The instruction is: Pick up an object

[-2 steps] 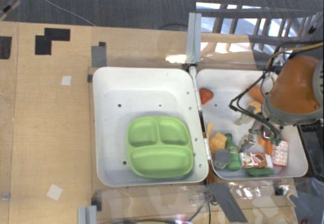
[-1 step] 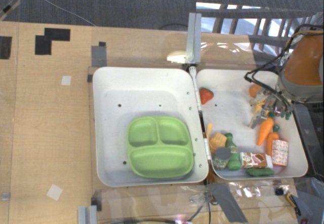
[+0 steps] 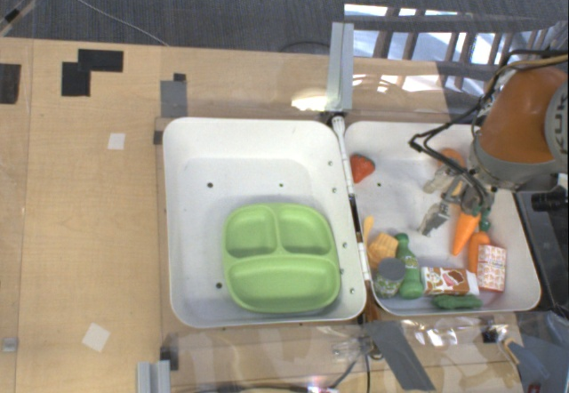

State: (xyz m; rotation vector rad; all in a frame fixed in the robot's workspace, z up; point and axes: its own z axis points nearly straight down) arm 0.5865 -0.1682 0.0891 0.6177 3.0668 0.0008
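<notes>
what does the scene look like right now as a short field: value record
left bin: holds a green divided plate
right bin: toy food, mostly along the near edge
items: carrot, red piece, small boxes
gripper: over the right bin, beside the carrot, nothing seen between its fingers
arm: comes in from the right

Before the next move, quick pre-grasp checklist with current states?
1. Two-finger gripper over the right white bin: ok.
2. Nothing between the fingers: ok.
3. Fingers apart enough to close on something: cannot tell.
4. Nearest target, orange plastic carrot, unobstructed from above: ok.
5. Red-and-white snack box touches the carrot's lower end, could get dragged: not ok.
6. Green divided plate in the left white bin, out of the path: ok.
</notes>
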